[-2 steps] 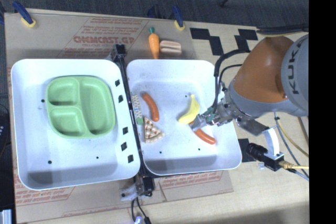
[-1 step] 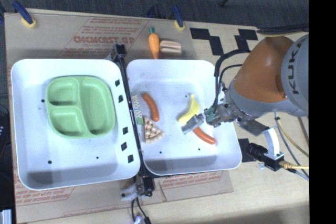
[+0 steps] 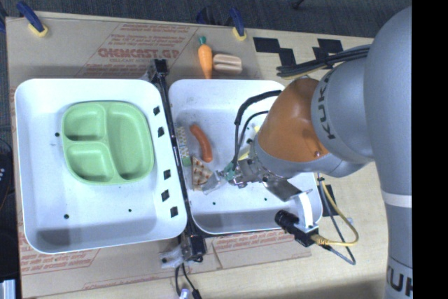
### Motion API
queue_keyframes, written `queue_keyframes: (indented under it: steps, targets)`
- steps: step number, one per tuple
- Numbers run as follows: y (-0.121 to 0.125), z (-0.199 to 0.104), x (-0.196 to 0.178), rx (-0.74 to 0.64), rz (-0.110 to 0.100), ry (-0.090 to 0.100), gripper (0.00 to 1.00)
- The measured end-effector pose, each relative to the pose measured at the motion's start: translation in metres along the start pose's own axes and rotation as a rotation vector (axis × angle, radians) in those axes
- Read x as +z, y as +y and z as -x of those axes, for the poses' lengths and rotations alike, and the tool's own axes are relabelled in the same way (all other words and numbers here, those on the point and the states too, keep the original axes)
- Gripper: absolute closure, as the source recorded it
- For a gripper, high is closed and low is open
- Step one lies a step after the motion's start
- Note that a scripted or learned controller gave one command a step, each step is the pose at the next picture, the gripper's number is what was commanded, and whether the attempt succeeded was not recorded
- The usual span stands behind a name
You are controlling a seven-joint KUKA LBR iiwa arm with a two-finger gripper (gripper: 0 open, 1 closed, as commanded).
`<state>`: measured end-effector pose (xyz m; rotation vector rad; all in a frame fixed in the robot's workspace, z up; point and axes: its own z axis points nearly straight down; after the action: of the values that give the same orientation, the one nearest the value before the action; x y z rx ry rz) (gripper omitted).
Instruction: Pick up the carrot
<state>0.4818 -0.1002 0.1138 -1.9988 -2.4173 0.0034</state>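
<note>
1. Arm (image 3: 364, 115): smooth grey shell with a soft sheen; its band (image 3: 297, 126) is glossy orange
2. Bins (image 3: 42, 171): smooth white plastic, left of the wrist
3. Tray (image 3: 108, 141): matt pale-green plastic
4. Bench (image 3: 126, 45): matt brown cardboard with red print
5. Carrot (image 3: 204, 61): smooth orange plastic look

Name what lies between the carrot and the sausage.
In the camera view, the right bin's white back rim lies between the carrot and the sausage.

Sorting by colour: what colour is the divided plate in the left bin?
Light green plate, seen clearly in the camera view.
</note>
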Motion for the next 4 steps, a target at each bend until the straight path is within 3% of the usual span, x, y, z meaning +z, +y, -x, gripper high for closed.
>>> queue_keyframes:
  steps: [1, 2, 3, 4]
  targets:
    - [-0.021, 0.079, -0.014, -0.101, 0.003, -0.001, 0.00]
    - [-0.023, 0.108, 0.017, -0.210, 0.010, -0.002, 0.00]
    - [0.020, 0.116, -0.044, 0.080, 0.003, -0.002, 0.00]
    - [0.103, 0.132, -0.161, 0.018, 0.005, -0.003, 0.00]
